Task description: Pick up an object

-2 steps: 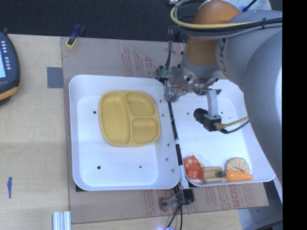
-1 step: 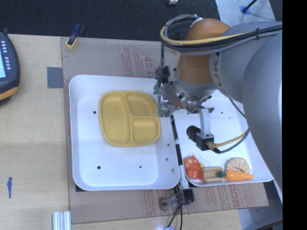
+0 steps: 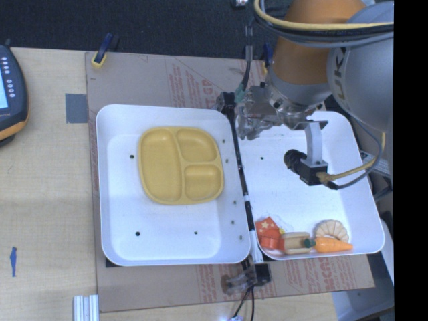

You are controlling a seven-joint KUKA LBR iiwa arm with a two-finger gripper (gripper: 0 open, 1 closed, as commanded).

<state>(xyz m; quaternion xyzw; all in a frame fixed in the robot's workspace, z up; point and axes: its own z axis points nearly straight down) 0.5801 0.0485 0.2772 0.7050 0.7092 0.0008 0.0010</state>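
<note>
- At the far left edge you see a handheld control pendant [image 3: 10, 92], dark with an orange rim, lying on the bench [image 3: 47, 199].
- The left bin [image 3: 114, 239] holds a yellow divided plate [image 3: 180, 164] with three compartments, lying flat in the bin's upper middle.
- The right bin [image 3: 361, 179] sits just beside the left one, their rims meeting along the centre line.
- In the right bin's near corner you find the toy foods clustered together: a red piece [image 3: 268, 231], a small tan roll [image 3: 294, 242], an orange carrot [image 3: 332, 246] and a pale croissant-shaped piece [image 3: 332, 229].
- The gripper [image 3: 253, 127] hangs over the right bin's far left corner, well apart from the toy foods.
- You cannot tell how the jaws stand; nothing is seen between them.
- The arm [image 3: 314, 39], grey with an orange band, enters from the upper right.
</note>
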